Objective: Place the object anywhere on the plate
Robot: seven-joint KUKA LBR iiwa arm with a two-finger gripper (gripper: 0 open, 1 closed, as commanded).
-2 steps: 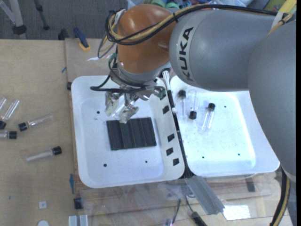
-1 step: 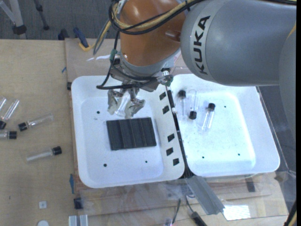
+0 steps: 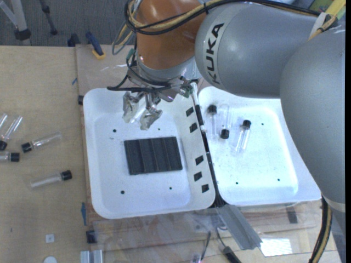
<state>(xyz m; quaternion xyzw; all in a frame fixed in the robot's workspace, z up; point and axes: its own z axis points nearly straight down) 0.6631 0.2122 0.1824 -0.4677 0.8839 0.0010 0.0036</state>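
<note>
Metal two-finger gripper [image 3: 142, 112] hangs over far end of left shallow white bin [image 3: 98, 169], fingers slightly parted, nothing between them; dark grey ribbed rectangular plate [image 3: 153, 155] lies flat in same bin, just nearer than gripper; clear plastic vials with black caps [image 3: 243, 134] lie in right white bin [image 3: 274, 174], apart from plate.

Bright, even light; slight blur.

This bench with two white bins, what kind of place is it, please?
Probably a robotics lab or test cell. A KUKA arm reaches over two white bins; small clear vials with black caps lie in the right bin, and more on the bench. A dark ribbed plate lies in the left bin.
</note>
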